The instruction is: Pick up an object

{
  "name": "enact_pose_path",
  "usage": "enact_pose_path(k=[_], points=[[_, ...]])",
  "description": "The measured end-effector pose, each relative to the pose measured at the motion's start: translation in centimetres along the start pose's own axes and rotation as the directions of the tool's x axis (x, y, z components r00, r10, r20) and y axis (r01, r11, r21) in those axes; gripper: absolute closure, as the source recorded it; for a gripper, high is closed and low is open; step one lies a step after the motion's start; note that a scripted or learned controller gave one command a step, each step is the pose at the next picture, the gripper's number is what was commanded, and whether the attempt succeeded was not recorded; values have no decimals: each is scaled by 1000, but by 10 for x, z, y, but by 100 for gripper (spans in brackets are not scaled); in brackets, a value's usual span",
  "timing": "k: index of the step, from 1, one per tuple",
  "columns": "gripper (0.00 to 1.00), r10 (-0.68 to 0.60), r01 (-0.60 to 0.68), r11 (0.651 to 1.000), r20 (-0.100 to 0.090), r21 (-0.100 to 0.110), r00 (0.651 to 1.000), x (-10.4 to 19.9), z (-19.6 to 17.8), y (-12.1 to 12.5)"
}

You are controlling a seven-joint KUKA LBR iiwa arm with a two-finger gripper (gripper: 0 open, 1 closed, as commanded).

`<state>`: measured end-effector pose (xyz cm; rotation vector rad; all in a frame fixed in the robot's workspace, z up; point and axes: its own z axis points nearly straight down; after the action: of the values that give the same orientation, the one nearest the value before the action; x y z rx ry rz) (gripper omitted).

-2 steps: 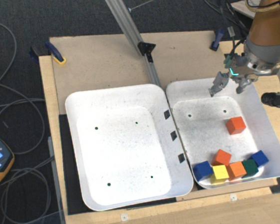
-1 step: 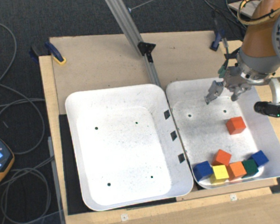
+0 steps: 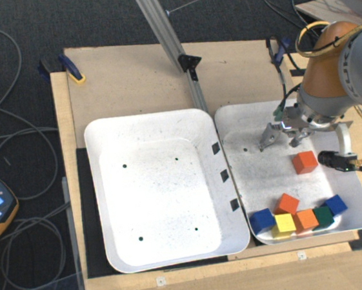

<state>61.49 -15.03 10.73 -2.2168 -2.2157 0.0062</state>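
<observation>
An orange cube (image 3: 305,161) lies alone in the right bin (image 3: 248,166), just below the pincer (image 3: 282,135), whose fingers spread wide, holding nothing. More cubes (image 3: 296,216) cluster along that bin's near edge.

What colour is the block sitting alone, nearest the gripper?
Orange. The lone block lies in the right bin, just below the gripper, in the camera view.

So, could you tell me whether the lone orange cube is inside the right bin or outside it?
Inside. The orange cube rests on the right bin's floor, apart from the blocks clustered at the near edge, just below the gripper.
</observation>
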Motion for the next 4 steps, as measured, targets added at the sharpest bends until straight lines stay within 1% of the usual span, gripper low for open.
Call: enact_pose_path(k=[1, 2, 3, 4], points=[[0, -1, 1, 1000, 1, -4, 1000, 1, 8, 0], [100, 0, 0, 1000, 1, -8, 1000, 0, -4, 1], [100, -2, 2, 1000, 3, -14, 1000, 6, -51, -2], [100, -2, 2, 1000, 4, -16, 1000, 1, -99, 6]])
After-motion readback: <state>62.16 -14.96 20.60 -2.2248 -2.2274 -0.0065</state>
